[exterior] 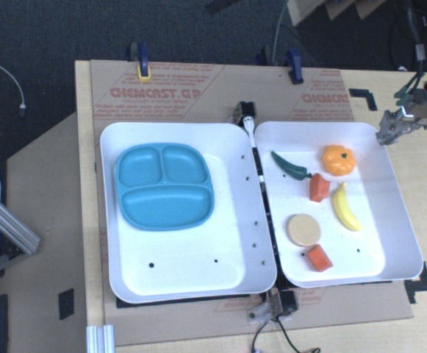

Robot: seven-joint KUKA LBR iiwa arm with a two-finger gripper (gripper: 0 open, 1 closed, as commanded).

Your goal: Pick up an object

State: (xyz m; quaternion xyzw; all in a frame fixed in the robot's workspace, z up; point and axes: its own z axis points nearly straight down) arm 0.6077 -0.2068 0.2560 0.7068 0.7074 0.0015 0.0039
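The right bin (389, 190) holds several toy foods: an orange pumpkin (338, 160), a green chili pepper (289, 165), a red piece (318, 187), a yellow banana (345, 207), a tan round cookie (303, 229) and a second red piece (318, 258). My gripper (394, 129) hangs at the far right, just past the bin's upper right corner and above and to the right of the pumpkin. I see nothing between its fingers.
The left bin (228, 219) holds a blue divided plate (165, 186). Blue clamps (141, 57) (295, 65) sit on the cardboard's far edge. A black fitting (246, 112) stands between the bins at the back.
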